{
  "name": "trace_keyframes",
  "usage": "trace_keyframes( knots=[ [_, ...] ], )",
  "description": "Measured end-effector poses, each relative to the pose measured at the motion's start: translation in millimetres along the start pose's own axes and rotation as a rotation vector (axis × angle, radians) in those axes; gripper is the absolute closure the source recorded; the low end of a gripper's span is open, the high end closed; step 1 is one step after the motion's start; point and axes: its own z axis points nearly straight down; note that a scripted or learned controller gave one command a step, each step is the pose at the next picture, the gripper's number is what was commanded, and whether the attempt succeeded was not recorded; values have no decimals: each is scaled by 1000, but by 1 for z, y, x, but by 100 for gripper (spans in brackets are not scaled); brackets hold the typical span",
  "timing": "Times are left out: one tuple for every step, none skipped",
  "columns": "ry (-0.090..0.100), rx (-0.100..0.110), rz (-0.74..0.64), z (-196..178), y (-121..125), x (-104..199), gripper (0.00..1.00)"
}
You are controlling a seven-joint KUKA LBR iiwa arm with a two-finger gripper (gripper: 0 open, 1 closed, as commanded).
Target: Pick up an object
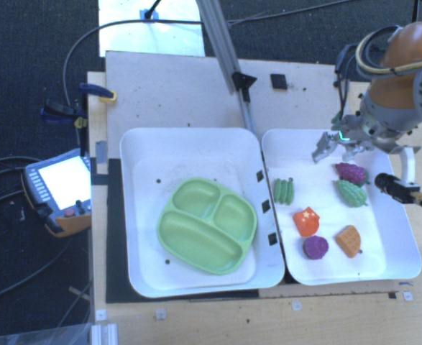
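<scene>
The right bin (405,254) holds several toy foods: green pea pods (283,190), a red-orange pepper (306,221), a round purple piece (315,247), an orange wedge (348,241), a green leafy piece (351,192) and a purple grape bunch (351,172). My gripper (340,149) hangs over the far part of this bin, just beyond the grape bunch. It is open, with nothing between its fingers. The grey wrist and orange band rise behind it at the upper right.
The left bin (135,214) contains a green divided plate (207,225). A slanted metal pole (221,34) and a small black block (279,82) sit on the board behind the bins. A handheld pendant (60,189) lies off the bench at left.
</scene>
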Motion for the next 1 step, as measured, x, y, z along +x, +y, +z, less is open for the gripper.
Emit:
trace_keyframes(
  knots=[
    [0,-4,-1,-2,1,0,0]
  ],
)
